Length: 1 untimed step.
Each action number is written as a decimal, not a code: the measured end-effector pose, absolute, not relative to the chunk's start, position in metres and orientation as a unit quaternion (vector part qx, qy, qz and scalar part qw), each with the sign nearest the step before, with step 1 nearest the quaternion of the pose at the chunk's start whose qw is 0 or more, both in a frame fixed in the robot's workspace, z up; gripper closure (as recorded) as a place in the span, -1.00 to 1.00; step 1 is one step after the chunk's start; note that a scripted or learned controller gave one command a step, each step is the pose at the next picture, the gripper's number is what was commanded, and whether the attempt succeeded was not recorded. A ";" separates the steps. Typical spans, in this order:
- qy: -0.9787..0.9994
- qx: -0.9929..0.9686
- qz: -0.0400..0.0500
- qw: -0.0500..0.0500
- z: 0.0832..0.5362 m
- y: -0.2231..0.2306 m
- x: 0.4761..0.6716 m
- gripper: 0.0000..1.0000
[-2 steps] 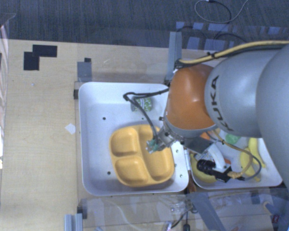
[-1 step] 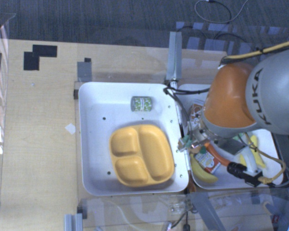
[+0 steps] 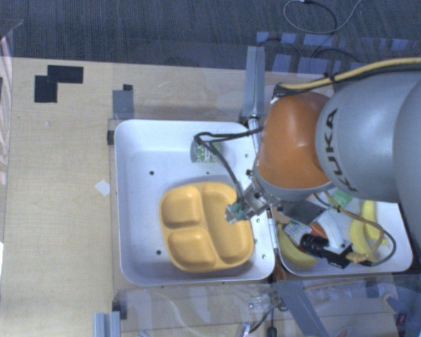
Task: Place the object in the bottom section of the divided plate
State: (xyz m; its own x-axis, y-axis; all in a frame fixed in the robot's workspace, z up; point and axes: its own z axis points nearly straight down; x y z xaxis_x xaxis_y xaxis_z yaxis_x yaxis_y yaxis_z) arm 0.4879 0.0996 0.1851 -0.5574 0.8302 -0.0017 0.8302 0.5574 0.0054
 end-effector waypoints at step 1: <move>0.882 0.471 0.002 0.002 0.185 0.099 0.488 -1.00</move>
State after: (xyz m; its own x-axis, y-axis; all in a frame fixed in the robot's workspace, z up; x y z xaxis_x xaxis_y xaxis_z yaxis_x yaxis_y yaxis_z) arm 0.4879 0.0993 0.1851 -0.5568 0.8306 -0.0016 0.8306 0.5568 0.0052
